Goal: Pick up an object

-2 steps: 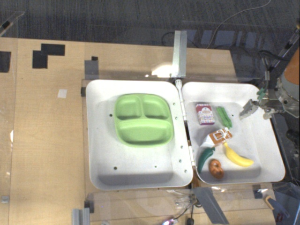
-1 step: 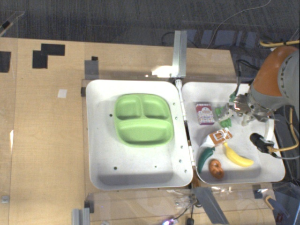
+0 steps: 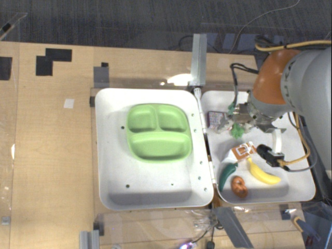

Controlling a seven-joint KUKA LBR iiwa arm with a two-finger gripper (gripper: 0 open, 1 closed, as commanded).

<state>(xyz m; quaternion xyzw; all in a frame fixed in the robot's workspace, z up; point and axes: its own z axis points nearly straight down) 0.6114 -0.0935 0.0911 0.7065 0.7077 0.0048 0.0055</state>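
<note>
camera view shows a small green object [image 3: 237,132] in the upper middle part of the right bin [image 3: 301,188]. it seems the nearest candidate for the pick, because the gripper [image 3: 236,121] is just above it, touching or almost touching; which of the two i cannot tell. how the jaws stand i cannot tell either, as the metal parts there are too small and mixed together, so i do not say the object is held. to do this step well, i think the gripper should be centred over the green object, go straight down, close only when the object is really between the jaws, and then rise slowly. the object looks small and light, so it may slip out or be pushed aside. just beside it, toward the left bin [image 3: 119,191], lies a small greyish purple box [image 3: 215,119], which could be bumped. lower in the right bin are an orange and white packet [image 3: 243,151], a yellow banana [image 3: 263,175], a dark green vegetable [image 3: 226,174] and a reddish brown round thing [image 3: 239,187], all near each other. the arm [image 3: 311,87] reaches in from the right, with its orange band [image 3: 270,82] above the wrist, bent down over the upper part of this bin. the left bin holds a green divided plate [image 3: 158,131], well apart.
</note>
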